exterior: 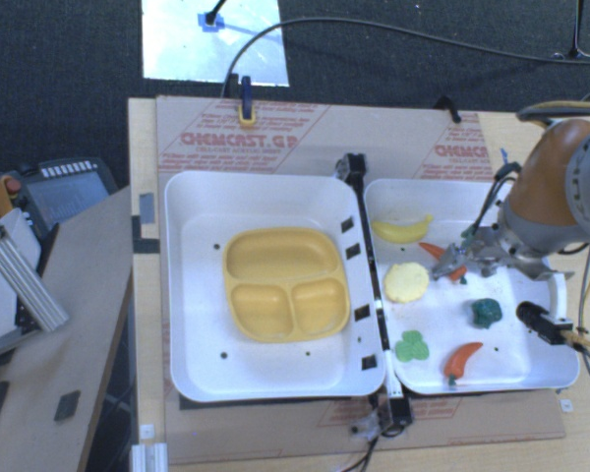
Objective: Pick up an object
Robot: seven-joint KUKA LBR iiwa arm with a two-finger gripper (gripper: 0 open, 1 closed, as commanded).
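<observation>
My gripper point(453, 263) is low in the right bin point(531, 367), near its middle, reaching in from the right. Right under it lies a small orange-red carrot-like piece point(432, 251); its ends stick out on either side of the gripper and its middle is hidden. A yellow banana point(402, 229) lies just left and behind. A pale yellow round piece point(406, 282) sits left of the gripper. A dark green broccoli point(486, 312), a light green flat piece point(411, 346) and an orange-red pepper point(461, 359) lie nearer the front.
The left bin point(192, 293) holds a yellow divided tray point(281, 283). A black ridge with clips point(366, 283) separates the bins. The grey arm with its orange band point(556, 180) crosses the right bin's back right corner. A black part point(536, 323) hangs by the right wall.
</observation>
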